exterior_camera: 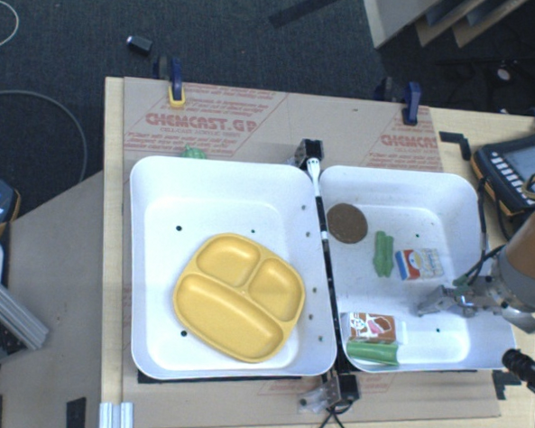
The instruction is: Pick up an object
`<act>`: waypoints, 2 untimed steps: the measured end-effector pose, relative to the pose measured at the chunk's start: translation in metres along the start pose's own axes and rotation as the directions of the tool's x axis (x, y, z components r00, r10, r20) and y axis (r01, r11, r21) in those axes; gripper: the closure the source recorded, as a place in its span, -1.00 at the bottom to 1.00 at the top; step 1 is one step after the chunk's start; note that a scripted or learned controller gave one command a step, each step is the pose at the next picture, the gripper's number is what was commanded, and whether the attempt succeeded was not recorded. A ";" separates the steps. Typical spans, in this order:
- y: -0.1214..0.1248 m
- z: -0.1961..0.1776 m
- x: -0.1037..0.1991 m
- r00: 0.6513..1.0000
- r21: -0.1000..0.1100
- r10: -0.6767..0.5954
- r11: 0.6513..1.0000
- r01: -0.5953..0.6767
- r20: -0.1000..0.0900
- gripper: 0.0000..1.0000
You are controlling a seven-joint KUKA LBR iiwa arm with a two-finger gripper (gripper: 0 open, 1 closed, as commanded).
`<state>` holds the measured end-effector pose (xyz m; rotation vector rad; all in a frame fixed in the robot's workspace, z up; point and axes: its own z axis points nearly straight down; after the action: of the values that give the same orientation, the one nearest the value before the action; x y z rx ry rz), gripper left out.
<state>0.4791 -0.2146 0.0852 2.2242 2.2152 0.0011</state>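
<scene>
The right bin (459,189) holds a brown round disc (346,223), a green stick-shaped piece (384,254) and a small white carton with red and blue print (419,264). Near its front edge lie a brown and red packet (373,328) and a green piece (373,353) just below it. My gripper (432,304) reaches in from the right and hovers low over bare bin floor, just below the small carton and right of the packet. Nothing shows in its grasp.
The left bin (160,193) holds a yellow divided plate (238,295). A black strip (319,223) runs along the joint between the two bins. Clamps (175,81) sit on the bench's far edge, and a device (514,169) lies at the right.
</scene>
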 end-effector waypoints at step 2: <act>0.011 -0.460 -0.010 1.000 -0.018 -0.006 1.000 0.006 0.009 -1.00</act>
<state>0.4885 -0.2245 0.5452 2.2041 2.2085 0.0117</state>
